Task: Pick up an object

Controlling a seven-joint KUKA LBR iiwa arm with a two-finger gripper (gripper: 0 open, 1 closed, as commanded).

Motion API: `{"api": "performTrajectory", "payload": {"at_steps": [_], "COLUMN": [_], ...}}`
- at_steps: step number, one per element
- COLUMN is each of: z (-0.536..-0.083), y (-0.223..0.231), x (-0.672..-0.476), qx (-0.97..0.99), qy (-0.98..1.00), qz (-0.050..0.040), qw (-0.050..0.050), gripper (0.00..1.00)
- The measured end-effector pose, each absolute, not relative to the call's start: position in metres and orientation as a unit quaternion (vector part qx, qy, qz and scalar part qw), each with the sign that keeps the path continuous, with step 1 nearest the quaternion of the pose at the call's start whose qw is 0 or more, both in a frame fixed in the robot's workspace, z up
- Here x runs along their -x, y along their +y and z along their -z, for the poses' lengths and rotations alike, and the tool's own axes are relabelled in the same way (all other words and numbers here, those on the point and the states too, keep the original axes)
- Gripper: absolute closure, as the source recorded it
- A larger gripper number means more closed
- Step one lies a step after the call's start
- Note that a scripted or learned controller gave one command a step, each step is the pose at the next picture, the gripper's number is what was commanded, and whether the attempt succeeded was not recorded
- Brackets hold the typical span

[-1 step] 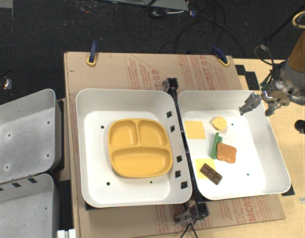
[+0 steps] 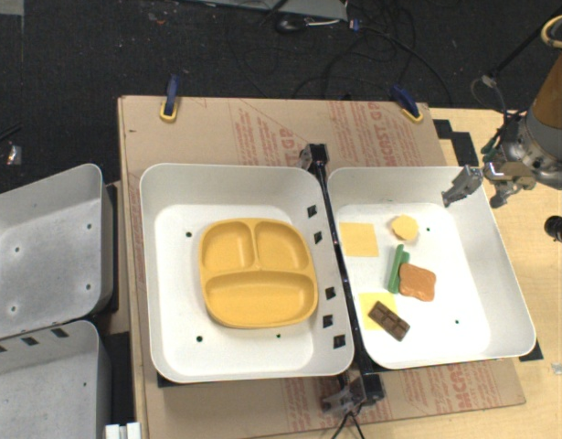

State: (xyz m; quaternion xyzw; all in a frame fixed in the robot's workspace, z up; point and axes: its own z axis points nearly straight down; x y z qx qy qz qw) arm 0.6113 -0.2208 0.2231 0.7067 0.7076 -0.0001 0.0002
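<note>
**Small items lying in the right bin, gripper poised at its far right rim**

A yellow plastic plate with three compartments (image 2: 259,273) is seen flat in the middle of the left white bin (image 2: 162,245). In the right white bin (image 2: 500,273), a cluster of small items is laid out. A pale yellow square slice (image 2: 358,239) lies flat nearest the divider. Below it, a dark brown rectangular block (image 2: 388,319) rests on a second yellow piece, its long axis running diagonally from upper left to lower right. A slim green stick (image 2: 396,269) is set nearly upright in the view, tilted slightly, with its upper end towards a small round yellow-orange disc (image 2: 405,228). An orange-brown rounded chunk (image 2: 418,282) is placed touching the stick's right side.

The two-finger gripper (image 2: 486,184) is seen over the bin's upper right corner, well apart from the items. Nothing is held between its fingers, and whether they stand spread or closed cannot be told.
</note>
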Motion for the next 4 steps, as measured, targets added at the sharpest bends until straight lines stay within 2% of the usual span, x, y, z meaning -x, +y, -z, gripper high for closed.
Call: {"api": "performTrajectory", "payload": {"at_steps": [3, 4], "z": [-0.090, -0.103], "y": [-0.221, -0.221], "x": [-0.617, -0.618], "qx": [-0.706, -0.706], "qy": [0.708, 0.708], "qz": [0.0009, -0.0004], "qw": [-0.001, 0.002], "gripper": [0.00, 1.00]}}
